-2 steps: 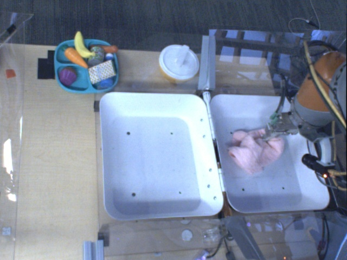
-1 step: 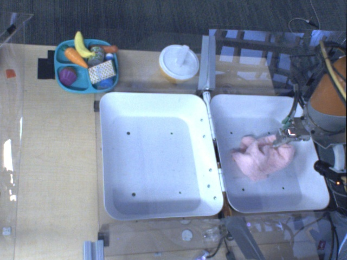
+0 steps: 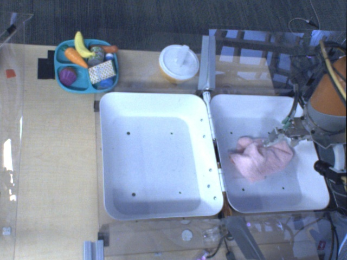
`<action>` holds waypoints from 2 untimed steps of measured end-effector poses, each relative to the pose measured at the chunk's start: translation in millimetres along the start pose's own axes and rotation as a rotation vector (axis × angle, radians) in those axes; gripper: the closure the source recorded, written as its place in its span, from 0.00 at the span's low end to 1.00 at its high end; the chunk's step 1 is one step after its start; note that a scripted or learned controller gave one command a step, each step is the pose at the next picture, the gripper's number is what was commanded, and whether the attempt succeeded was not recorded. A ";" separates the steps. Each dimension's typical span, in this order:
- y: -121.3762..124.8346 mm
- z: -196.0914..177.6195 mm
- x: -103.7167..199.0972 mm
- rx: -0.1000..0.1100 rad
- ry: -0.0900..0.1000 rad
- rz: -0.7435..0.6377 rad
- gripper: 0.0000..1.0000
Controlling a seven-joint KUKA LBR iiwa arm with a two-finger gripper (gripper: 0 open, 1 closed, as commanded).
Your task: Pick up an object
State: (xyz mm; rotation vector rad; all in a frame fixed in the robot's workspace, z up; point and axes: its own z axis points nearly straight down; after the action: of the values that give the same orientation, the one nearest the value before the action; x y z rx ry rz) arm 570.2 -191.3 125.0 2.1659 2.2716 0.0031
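A crumpled pink cloth (image 3: 260, 157) lies in the right bin (image 3: 238, 112), toward its middle right. My gripper (image 3: 275, 138) comes in from the right and sits low at the cloth's upper right edge, its tips touching or just above the fabric. The arm's orange band and grey wrist are at the frame's right edge above it. Whether fabric is between the tips is not clear from this angle.
The left bin (image 3: 157, 156) sits beside the right one, with a metal divider between them. Behind the bins stand a blue tray of toy food (image 3: 85, 65) and a lidded white cup (image 3: 179, 63). Cables and a metal frame crowd the back right.
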 end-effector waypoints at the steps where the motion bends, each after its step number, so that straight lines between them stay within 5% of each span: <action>1: -17.7 32.1 25.7 -0.016 -0.007 -0.071 0.00; 2: -57.3 31.6 105.0 -0.019 -0.004 -0.070 0.00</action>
State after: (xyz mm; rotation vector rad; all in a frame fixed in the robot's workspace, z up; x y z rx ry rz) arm 508.1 -89.2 93.1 2.0753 2.3338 0.0203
